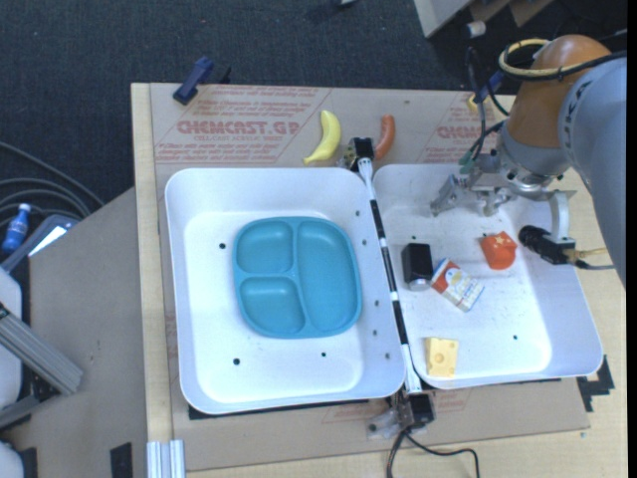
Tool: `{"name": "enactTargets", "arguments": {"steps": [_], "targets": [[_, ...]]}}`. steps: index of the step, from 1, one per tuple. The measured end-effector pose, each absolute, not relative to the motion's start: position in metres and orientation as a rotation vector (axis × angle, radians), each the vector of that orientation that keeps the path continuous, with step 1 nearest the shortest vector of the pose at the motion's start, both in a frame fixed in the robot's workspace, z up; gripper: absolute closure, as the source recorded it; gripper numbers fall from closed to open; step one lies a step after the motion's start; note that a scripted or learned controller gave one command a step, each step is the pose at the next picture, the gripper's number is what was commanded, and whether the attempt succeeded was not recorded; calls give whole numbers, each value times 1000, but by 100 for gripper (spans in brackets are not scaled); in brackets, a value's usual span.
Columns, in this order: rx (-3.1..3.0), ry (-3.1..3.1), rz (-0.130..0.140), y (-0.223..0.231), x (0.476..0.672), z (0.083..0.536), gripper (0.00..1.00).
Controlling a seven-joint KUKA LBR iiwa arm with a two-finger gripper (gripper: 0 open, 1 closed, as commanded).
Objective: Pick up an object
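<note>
Black block (417,264) beside red-white carton (456,284)

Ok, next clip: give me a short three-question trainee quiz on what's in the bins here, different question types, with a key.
1. True or false: the blue divided plate lies in the left bin.
2. Multiple choice: which item in the right bin lies nearest the camera-side rim? A) the black block B) the yellow cheese wedge C) the orange-red toy
3. Fill in: outside the bins, on the board beyond their far edge, a yellow ____ lies beside an orange carrot-like piece.

Key: 1 true; 2 B; 3 banana.
</note>
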State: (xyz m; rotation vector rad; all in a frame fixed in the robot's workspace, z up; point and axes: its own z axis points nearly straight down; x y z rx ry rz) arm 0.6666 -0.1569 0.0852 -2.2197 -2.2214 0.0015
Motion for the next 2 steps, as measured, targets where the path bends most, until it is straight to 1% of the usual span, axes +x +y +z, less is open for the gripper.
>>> {"name": "enactTargets", "arguments": {"steps": [1,2], "targets": [[-2216,-2220,-4,-208,667,86,0],[-2219,-2221,0,-161,667,85,0]]}}
